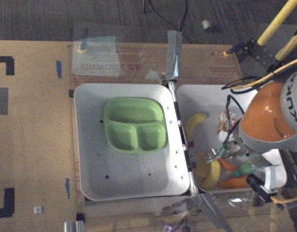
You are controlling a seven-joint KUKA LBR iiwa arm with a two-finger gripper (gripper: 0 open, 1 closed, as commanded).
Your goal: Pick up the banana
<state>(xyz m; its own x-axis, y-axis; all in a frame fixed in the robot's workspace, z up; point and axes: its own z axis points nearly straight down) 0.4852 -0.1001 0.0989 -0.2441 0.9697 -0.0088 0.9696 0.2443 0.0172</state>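
The orange-banded arm [272, 117] hangs over the right bin [201, 93]; its gripper [226, 151], finger state unclear, sits beside 1 banana [193, 123].

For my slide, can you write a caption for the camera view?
Robot arm reaches over the right bin of toy food, a banana near its left wall; a green divided plate sits in the left bin.

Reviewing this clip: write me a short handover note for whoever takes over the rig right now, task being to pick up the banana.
Gripper: low in the right bin, fingers hard to read, nothing visibly held.
Banana: lying in the right bin near its left wall, apart from the gripper.
Also there: carrots and another yellow piece near the front. Green divided plate sits in the left bin.
Done: no pick visible.
Left: grasp and lift the banana.
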